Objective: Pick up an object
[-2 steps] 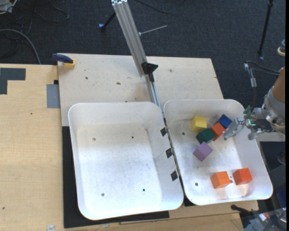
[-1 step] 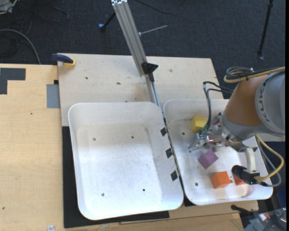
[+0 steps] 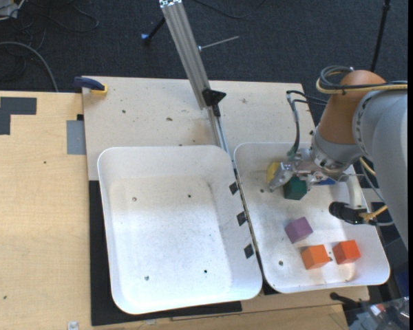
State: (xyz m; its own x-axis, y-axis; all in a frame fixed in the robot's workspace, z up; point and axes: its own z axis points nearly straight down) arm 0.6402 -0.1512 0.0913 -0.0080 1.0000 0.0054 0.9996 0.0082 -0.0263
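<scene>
Camera view: the left white plastic bin [image 3: 124,184] sits beside the right white plastic bin [image 3: 372,270]. In the right bin's upper part, a yellow block [image 3: 272,171] touches the gripper [image 3: 289,177], whose fingers' state I cannot tell; a dark green block [image 3: 295,188] lies just below. Lower down: purple cube [image 3: 298,229], orange cube [image 3: 315,256], red-orange cube [image 3: 346,251].

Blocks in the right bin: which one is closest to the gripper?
The dark green block, right at the gripper near the bin's upper part. The purple block, orange block and red block all lie lower in the bin, well apart from it.
</scene>
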